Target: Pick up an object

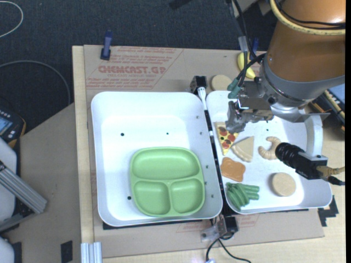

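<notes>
Hovering at the right bin's (pixel 307 201) ten o'clock, our gripper (pixel 237 122) hung just above the pizza slice (pixel 224 137); whether it stood apart or together, we could not tell. We judged a straight descent best, clear of the divider at nine o'clock.

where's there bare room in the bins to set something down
Left bin: the white floor behind the green divided plate and the strip along its left wall are bare. Right bin: crowded, with the pizza slice, croissant, green beans, round cookie and the gripper above.
</notes>
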Robot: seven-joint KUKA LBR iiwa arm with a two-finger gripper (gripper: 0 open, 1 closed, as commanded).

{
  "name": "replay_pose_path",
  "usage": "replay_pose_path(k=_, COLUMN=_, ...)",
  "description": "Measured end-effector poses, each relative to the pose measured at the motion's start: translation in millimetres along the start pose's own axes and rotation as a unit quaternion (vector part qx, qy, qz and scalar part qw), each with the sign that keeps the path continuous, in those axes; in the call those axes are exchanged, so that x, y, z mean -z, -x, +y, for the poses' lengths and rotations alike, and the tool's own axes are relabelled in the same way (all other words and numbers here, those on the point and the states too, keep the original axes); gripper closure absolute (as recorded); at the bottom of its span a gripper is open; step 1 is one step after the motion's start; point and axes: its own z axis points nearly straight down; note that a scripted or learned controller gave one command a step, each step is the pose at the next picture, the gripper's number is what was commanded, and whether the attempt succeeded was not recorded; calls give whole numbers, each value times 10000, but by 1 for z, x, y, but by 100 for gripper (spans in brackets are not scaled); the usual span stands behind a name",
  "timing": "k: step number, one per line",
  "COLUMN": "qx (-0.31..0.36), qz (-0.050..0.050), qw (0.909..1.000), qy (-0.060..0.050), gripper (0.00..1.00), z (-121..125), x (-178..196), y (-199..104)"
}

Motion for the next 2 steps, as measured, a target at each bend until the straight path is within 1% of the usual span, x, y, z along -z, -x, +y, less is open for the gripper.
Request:
replay_pose_path(k=1, qx=20, qz=12, qw=10000, qy=71, gripper=100, z=1, x=49, y=-19)
replay_pose_path(k=2, qx=-31, qz=-1, qw=10000, qy=89, gripper=100, z=0, x=112, y=55)
